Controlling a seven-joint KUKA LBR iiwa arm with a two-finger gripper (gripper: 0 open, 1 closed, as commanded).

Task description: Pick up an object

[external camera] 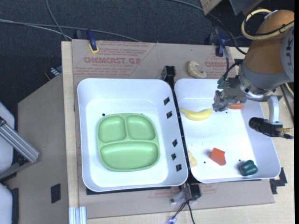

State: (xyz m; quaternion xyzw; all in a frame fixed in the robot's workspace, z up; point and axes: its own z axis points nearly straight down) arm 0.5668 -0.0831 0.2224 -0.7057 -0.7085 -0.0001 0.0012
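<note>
Since the banana point(196, 114) lies crosswise in the right bin point(261, 148), just toward eight o'clock of our gripper point(223, 101), we judge a short reach, though its grip we cannot tell.

The grey KUKA arm with its orange band point(276, 23) reaches in from the right edge, its wrist bent downward over the far part of the right-hand shallow white bin point(261, 171). The dark two-finger gripper point(223, 102) points down, near the bin's far left corner.
</note>
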